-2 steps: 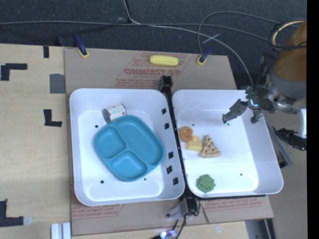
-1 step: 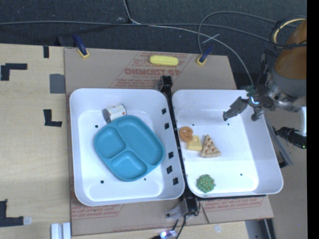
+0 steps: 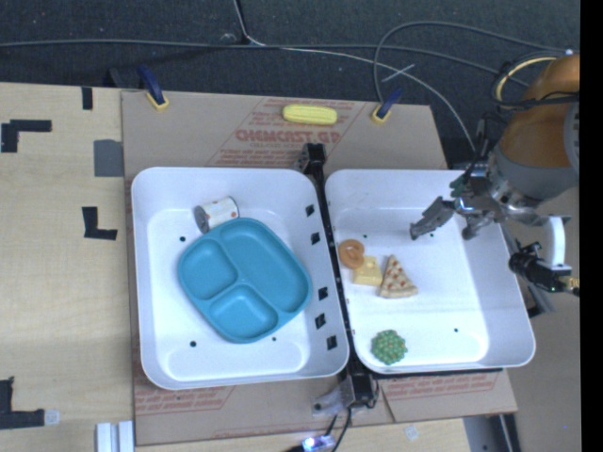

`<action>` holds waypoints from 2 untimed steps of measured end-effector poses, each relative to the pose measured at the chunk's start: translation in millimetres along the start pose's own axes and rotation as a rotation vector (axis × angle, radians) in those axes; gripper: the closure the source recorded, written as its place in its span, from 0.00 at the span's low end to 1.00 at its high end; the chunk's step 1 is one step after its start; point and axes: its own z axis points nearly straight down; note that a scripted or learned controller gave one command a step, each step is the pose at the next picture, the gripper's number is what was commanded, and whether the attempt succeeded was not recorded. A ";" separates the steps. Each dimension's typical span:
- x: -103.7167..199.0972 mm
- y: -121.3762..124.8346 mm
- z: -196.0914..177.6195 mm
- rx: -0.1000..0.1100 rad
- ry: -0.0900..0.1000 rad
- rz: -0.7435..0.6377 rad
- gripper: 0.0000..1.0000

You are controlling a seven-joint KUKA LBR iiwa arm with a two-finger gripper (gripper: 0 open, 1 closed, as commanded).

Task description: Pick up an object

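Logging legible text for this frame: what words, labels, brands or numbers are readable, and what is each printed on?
"CHEMCAST" (probable reading, red, blurred): on the cardboard sheet under the two white bins, behind the left bin, just below the yellow toy.
Smaller red print beneath it: too blurred to read.
Red print on the cardboard's front edge: unreadable.
Nothing legible on the blue divided plate, the toy food or the arm.

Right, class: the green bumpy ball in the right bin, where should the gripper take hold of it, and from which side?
Grip the green ball across its middle, coming straight down from above. It is round and sits apart from the other food, with bare bin floor on each side for the fingers.
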 end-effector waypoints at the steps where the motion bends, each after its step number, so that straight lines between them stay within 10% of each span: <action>1: 8.7 -1.7 61.9 0.002 0.001 -0.001 0.00; 2: 9.4 -1.7 115.0 -0.005 -0.001 -0.001 0.00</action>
